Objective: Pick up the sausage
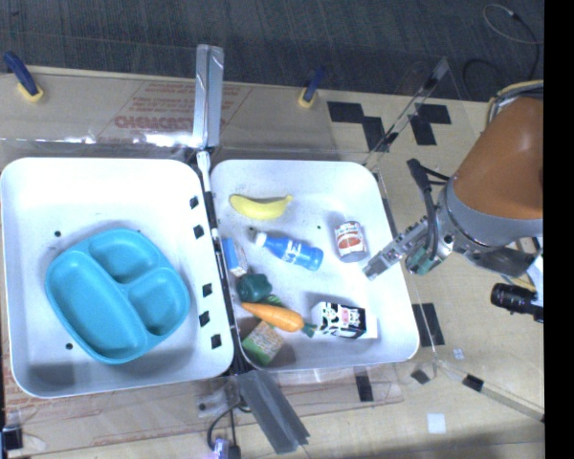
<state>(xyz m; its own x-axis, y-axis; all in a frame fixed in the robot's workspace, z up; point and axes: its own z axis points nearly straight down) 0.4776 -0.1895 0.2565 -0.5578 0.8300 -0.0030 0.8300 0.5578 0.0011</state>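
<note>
While over right bin [387, 194], at its right rim: claw [390, 258], opening cannot be told.
Sausage [264, 342]: right bin's front-left corner, just beside carrot [273, 316].
Separation: well apart, milk carton [342, 321] between.

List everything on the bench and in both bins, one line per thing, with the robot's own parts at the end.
divided plate: 1, blue, three compartments, left bin
left bin: 1, white, left half of bench
right bin: 1, white, right of the left bin
banana: 1, yellow, rear of right bin
bottle: 1, blue with white cap, middle of right bin
can: 1, red and white, right side of right bin
carrot: 1, orange, front of right bin
carton: 1, black and white cow pattern, front right of right bin
dark green item: 1, just behind the carrot, too small to identify
clamps: 2, blue, rear edge of bench
gripper: 1, grey, over right bin's right rim
</note>
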